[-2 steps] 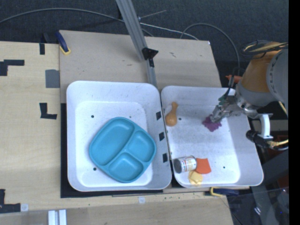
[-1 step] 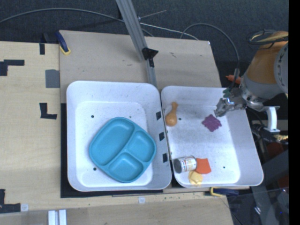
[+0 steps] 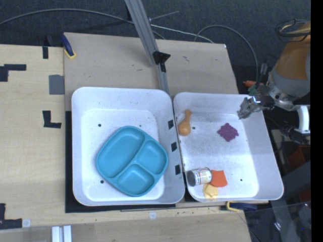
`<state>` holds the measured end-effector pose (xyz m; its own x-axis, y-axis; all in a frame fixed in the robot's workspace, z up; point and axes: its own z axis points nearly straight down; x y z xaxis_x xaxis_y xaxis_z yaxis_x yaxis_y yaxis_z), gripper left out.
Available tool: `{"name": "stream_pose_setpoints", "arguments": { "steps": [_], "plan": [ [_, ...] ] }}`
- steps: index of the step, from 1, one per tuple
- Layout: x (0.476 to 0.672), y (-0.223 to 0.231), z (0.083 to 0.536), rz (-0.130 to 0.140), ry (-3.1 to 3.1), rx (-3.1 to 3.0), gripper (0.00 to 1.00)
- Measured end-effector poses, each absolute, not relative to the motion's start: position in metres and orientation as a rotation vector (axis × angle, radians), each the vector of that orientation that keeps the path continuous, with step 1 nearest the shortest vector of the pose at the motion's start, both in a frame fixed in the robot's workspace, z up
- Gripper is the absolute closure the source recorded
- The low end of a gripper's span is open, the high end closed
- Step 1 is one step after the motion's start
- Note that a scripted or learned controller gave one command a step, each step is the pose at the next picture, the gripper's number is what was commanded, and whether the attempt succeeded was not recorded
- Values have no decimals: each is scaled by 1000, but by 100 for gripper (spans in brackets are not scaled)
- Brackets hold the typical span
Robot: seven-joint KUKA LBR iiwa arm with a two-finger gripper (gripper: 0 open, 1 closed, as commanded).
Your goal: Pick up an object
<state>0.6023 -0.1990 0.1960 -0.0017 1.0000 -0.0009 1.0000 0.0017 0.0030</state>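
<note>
Bins sat side by side on the bench: the left bin (image 3: pixel 81 135) and the right bin (image 3: pixel 262 150), their inner walls touching along the middle. A blue plate (image 3: pixel 132 160) with three compartments lay in the left bin, toward its near right corner, tilted a little against the bin's sides.

In the right bin lay five small things. An orange pin (image 3: pixel 184 124), shaped like a small bowling pin or gourd, rested near the far left corner, close to the wall shared with the left bin. A purple lump (image 3: pixel 228 132) lay near the middle of the far half, well apart from the pin. At the near left corner a can (image 3: pixel 199 177) lay on its side, its silver end facing left. Just beside it to the right sat an orange block (image 3: pixel 219 178), touching or nearly touching the can, and a yellow piece (image 3: pixel 210 191) lay just in front of the block against the near wall.

The arm (image 3: pixel 291 67) came in from the right, its orange band showing above the grey wrist. The gripper (image 3: pixel 246 108) hung over the far right corner of the right bin, at the rim, up and to the right of the purple lump and apart from it. Nothing showed between its fingers; whether they stood apart or together could not be told at this size.

A grey pole (image 3: pixel 144 32) slanted across the bench behind the bins.
</note>
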Motion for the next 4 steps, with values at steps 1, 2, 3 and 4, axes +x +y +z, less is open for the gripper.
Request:
{"name": "stream_pose_setpoints", "arguments": {
  "steps": [1,2,3,4],
  "plan": [
    [606,-193,258,5,2220,2214,100],
    [602,-141,264,2,2229,2215,100],
    [597,-91,249,-1,2230,2217,100],
    [602,-30,239,-1,2232,2215,100]
  ]
}}
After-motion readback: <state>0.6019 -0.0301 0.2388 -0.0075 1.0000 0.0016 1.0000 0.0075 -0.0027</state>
